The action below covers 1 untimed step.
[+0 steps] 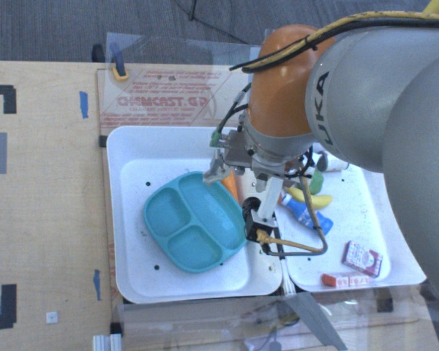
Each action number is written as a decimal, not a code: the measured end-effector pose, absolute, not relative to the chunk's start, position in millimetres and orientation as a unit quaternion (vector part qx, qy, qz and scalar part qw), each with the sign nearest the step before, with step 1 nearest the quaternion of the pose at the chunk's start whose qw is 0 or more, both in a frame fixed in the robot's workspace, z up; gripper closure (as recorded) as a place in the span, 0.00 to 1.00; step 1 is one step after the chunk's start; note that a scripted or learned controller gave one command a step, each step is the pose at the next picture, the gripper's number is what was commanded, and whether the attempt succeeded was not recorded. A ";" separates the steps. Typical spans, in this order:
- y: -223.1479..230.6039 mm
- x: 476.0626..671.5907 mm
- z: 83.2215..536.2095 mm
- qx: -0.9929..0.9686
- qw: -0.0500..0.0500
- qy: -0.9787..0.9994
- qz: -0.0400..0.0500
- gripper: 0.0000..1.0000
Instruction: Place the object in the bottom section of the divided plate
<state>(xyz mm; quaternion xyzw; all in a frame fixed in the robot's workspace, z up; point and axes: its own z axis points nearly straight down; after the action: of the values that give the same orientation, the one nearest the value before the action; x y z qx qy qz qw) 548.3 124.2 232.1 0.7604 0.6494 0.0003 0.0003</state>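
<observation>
Red-and-white packaging lies nearest: a small carton (362,258) and a short red piece (329,278) sit at the close end of the right bin (380,203). Next to them, in the left bin (132,159), the teal divided plate (194,248) rests flat and tilted. Its bottom section faces the near rim and has nothing in it.

Just past the plate's far-right edge is a slim orange object (231,189), which looks like a toy carrot. It is tucked under the gripper (230,171) and touches or overhangs the plate rim. Whether the gripper is clamped on it or merely above it, I cannot tell, because the wrist hides the contact.

The orange object is probably light, stiff plastic, smooth and tapered, so it may twist or slide out if taken near the thin end. A hold across its thicker middle, squarely on the long axis, seems safest, followed by a gentle release low over the bottom section so that it does not roll.

Further back, a banana (316,198) and a blue tube (304,213) lie in the right bin, and a clear sheet (168,97) lies beyond both bins.
</observation>
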 end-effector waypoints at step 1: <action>124.0 549.4 242.6 0.761 0.001 0.649 0.002 1.00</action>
<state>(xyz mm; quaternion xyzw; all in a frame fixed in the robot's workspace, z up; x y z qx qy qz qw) 549.4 124.0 242.6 0.7610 0.6487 0.0018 0.0010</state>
